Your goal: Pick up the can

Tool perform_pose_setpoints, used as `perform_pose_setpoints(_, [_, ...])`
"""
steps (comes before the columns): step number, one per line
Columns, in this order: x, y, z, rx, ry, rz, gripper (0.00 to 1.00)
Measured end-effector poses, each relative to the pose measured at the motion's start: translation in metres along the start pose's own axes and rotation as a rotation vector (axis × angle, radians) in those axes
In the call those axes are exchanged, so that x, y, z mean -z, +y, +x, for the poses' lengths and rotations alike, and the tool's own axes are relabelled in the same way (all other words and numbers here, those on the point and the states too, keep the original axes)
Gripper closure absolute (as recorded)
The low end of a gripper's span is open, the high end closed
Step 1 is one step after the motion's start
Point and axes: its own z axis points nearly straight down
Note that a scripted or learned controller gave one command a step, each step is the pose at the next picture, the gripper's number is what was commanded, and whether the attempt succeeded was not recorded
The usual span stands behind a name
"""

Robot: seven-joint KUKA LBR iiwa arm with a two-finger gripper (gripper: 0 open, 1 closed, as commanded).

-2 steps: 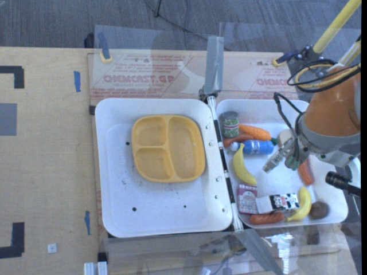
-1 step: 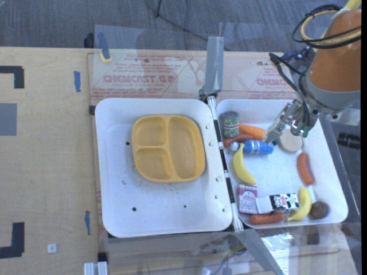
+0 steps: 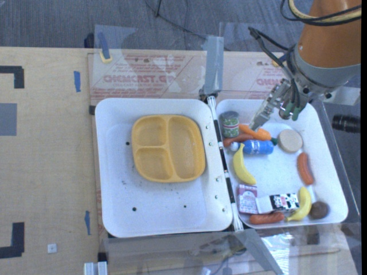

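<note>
Green can (image 3: 230, 123) beside carrot (image 3: 250, 133), bottle (image 3: 257, 148)

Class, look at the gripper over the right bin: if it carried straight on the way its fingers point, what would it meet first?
The gripper points down-left, so it would probably meet the carrot first, with the can just beyond. Depth is unclear from this view.

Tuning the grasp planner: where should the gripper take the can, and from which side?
Likely from above, across the round side wall just below the top. The can stands upright in the right bin, near the divider wall, with a carrot against its base, so a low approach looks blocked. The gripper is to its right.
</note>
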Motion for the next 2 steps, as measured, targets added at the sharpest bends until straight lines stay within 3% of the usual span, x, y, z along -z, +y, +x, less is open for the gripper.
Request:
perform_pose_setpoints(1, [0.048, 0.072, -0.041, 0.312, -0.003, -0.002, 1.0])
perform_pose_setpoints(2, [0.075, 0.043, -0.036, 0.337, -0.003, -0.002, 1.0])
